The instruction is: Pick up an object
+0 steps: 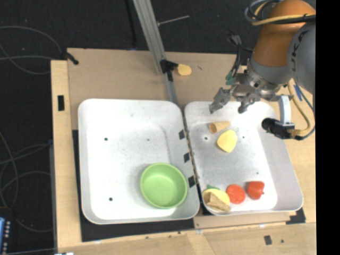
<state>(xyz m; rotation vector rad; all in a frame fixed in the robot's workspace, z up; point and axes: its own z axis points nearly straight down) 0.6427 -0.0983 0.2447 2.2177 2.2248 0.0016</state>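
The grey arm (303, 41) wears a glossy orange band (280, 25). Thin cables (260, 7) loop beside it. Dark metal fingers (219, 101) end it.

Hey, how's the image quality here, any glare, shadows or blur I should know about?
Camera view: lighting is even and fairly soft; the white bins look bright but keep their speckled texture. The green bowl throws only a faint shadow. The claw and small food pieces look slightly soft. The floor around the bench is dark.

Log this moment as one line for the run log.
gripper: open, nothing held | above right bin far edge | nearest: tan piece, yellow piece | green bowl: left bin
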